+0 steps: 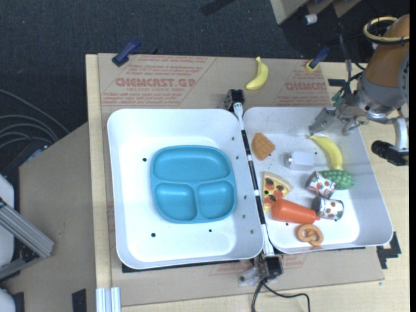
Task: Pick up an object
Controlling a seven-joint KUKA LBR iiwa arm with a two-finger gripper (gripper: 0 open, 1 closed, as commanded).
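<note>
My gripper (pixel 334 123) hangs over the far right part of the right bin (pixel 374 194), its fingers (pixel 320 121) spread open with nothing between them. Just below it lies a yellow banana (pixel 329 151), whose upper end is close under the left finger. Further down the bin are a brown cookie (pixel 263 145), a pale clear block (pixel 300 159), a pizza slice (pixel 274 187), an orange carrot (pixel 294 211), a pretzel (pixel 310 234), two small spotted cans (pixel 322 184) and a green bumpy piece (pixel 342 178).
The left bin (pixel 130 142) holds a blue divided plate (pixel 193 182). A second banana (pixel 257 75) lies on the cardboard behind the bins. The arm's orange band (pixel 388 60) stands at the right edge. A black clip (pixel 234 99) sits between the bins.
</note>
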